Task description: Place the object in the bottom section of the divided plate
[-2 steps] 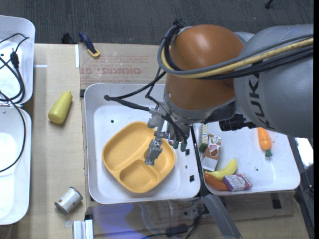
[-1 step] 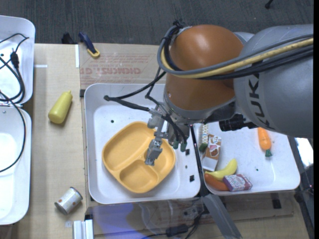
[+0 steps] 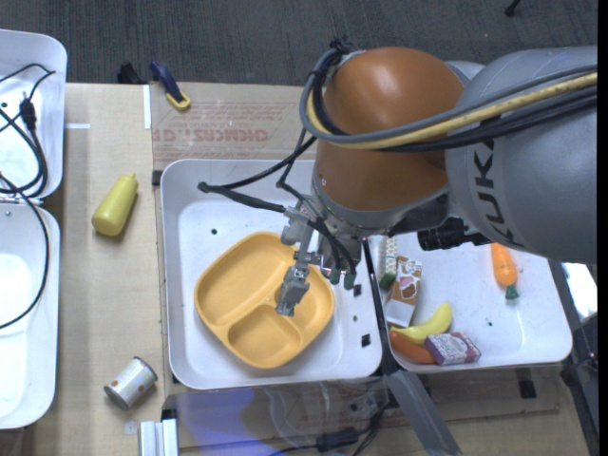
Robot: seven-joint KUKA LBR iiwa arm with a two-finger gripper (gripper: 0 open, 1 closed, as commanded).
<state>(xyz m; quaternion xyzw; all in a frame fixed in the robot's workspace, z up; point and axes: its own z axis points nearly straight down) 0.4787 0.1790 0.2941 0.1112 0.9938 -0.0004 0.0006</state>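
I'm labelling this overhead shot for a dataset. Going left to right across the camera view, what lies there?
Yellow mustard bottle → small can → yellow divided plate → gripper → banana → carrot.

Arm: the grey arm (image 3: 532,150), orange band (image 3: 385,131) above the wrist, reaches in from the right and hangs over the left bin (image 3: 185,255).
Jaws: the jaws point down over the yellow divided plate (image 3: 261,297); too small to tell how they stand.
Plate: it lies in the left bin, tilted.
Right bin (image 3: 551,335): a carrot (image 3: 504,266), a banana (image 3: 427,324), a small carton (image 3: 406,281) and a pink packet (image 3: 453,349).
Table: a yellow bottle (image 3: 115,205) and a small can (image 3: 129,381) lie left of the bins.
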